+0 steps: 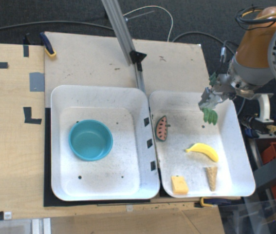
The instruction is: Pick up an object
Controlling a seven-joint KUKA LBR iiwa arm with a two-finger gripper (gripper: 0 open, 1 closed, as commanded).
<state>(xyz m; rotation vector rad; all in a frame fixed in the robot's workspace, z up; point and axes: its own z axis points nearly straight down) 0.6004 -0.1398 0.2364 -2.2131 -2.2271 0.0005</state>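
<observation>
Lying nearest the camera, a cheese wedge (179, 185) and an ice-cream cone (211, 177) are sitting at the front of the right bin (235, 130), with a banana (203, 151) just behind them and a watermelon slice (161, 127) near the divider. Over the bin's back right corner the gripper (210, 106) is hanging with a small green object (210, 116) showing just below it; whether the claw is closing on it cannot be told. Judging from that, any grip may be shallow, and lifting could be dropping the piece.

Tool (210, 107) over right bin (235, 130), green object (210, 116) at its tip, banana (203, 151) below
</observation>
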